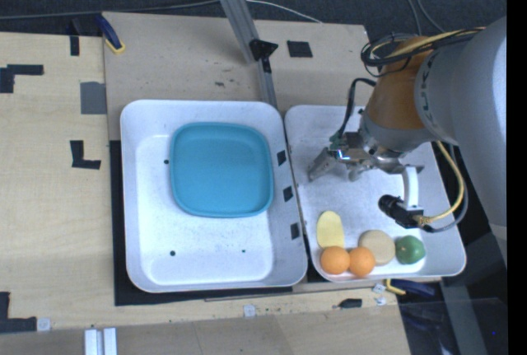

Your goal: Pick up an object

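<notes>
In the right bin [325,127], several small toy foods lie along the front wall: a yellow piece [330,228], two orange balls [334,260] [361,261], a beige round piece [377,245] and a green ball [409,249]. My gripper [336,172] hangs over the bare middle of this bin, behind the foods and apart from them. Its fingers [318,170] are spread open with nothing between them.
The left bin [140,205] holds a blue square plate [221,168]. A grey metal post [239,7] slants up from between the bins at the back. Cables and a black fitting [399,212] trail from the wrist over the right bin's right side.
</notes>
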